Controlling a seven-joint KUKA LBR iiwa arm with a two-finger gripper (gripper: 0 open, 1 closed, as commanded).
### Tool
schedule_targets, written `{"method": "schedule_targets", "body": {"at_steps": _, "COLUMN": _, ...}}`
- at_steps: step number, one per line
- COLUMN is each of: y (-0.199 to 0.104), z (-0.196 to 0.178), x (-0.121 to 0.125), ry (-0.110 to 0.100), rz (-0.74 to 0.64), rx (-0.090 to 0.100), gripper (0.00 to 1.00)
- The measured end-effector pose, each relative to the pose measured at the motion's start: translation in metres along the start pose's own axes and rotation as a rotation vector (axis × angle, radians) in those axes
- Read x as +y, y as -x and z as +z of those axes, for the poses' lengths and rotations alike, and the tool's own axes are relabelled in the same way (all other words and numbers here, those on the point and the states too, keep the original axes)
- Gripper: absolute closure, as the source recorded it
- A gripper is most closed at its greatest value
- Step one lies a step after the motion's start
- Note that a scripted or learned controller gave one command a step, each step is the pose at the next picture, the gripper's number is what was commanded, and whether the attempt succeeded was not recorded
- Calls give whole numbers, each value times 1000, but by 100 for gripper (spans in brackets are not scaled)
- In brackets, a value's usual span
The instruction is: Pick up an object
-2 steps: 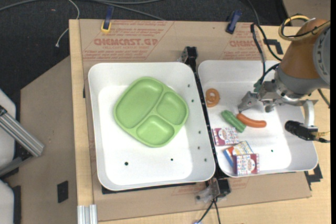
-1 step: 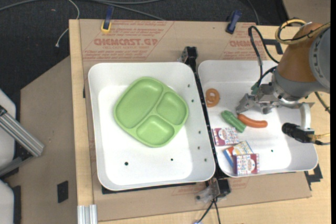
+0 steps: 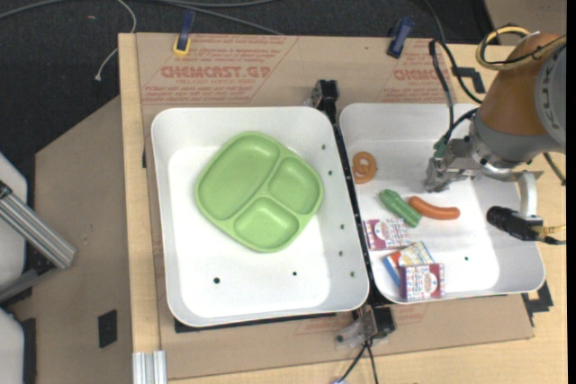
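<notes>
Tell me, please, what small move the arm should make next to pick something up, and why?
Probably a short move down and toward the bench's front edge. The hand sits in the right white bin, just above the orange hot-dog-shaped toy, which lies flat beside the green pickle-shaped toy. Nothing shows between its fingers, so the sausage looks like the nearest target.

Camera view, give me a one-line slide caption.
Gripper hovers over right bin above hot dog; green divided plate lies in left bin.
</notes>
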State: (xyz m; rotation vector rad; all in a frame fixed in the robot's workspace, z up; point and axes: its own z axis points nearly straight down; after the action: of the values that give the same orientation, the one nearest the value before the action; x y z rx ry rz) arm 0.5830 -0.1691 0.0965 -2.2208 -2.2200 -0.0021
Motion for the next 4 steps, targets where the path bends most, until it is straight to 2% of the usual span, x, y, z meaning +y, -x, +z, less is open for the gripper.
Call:
{"method": "schedule_targets", "body": {"at_steps": 2, "y": -11, "z": -114, "x": 6, "ry": 7, "rz": -2, "rx": -4, "gripper": 100}}
{"method": "schedule_targets", "body": {"at_steps": 3, "y": -11, "z": -123, "x": 7, "ry": 3, "rz": -1, "rx": -2, "gripper": 100}}
{"method": "schedule_targets", "body": {"at_steps": 4, "y": -57, "z": -120, "x": 14, "ry": 0, "rz": -6, "rx": 0, "gripper": 100}}
